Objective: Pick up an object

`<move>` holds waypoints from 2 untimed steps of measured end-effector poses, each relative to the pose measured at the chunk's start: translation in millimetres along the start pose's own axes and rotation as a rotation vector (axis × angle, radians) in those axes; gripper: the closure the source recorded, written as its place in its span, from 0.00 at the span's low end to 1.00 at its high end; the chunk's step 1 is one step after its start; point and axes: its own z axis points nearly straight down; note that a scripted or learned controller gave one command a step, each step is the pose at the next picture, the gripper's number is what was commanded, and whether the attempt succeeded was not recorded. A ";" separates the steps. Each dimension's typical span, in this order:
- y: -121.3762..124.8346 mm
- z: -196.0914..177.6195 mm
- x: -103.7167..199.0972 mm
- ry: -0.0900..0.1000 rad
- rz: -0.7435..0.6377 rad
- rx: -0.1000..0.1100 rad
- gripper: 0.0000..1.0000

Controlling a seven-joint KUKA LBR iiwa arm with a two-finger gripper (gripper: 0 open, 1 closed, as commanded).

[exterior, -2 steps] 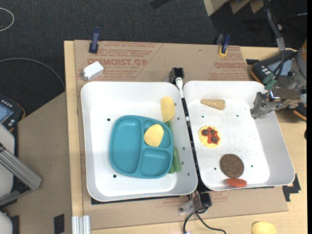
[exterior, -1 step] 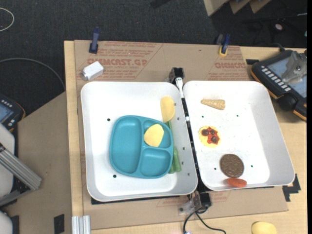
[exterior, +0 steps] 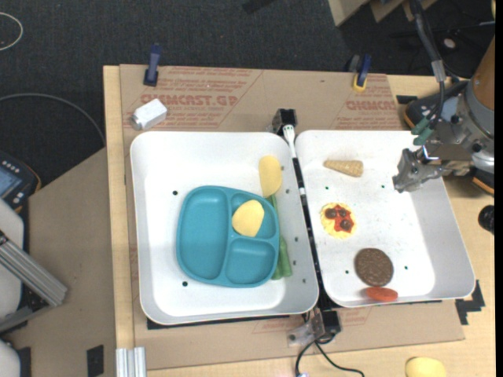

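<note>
gripper [exterior: 410, 173] hovering over right bin [exterior: 448, 234], jaws' state unclear; round brown cookie [exterior: 373, 266], tan cone [exterior: 344, 166], flat pizza toy [exterior: 339, 220] lying apart below.

A brown board [exterior: 236, 93] with red lettering is laid on dark carpet [exterior: 157, 14]. Two clamps [exterior: 152, 63] [exterior: 361, 71] are fixed at its far edge. A small white block [exterior: 149, 114] is seen near the left clamp.
</note>
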 end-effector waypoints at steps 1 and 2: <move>-0.7 -155.5 -18.9 -0.004 0.001 -0.035 1.00; 4.4 -27.1 -5.1 0.000 0.001 -0.002 1.00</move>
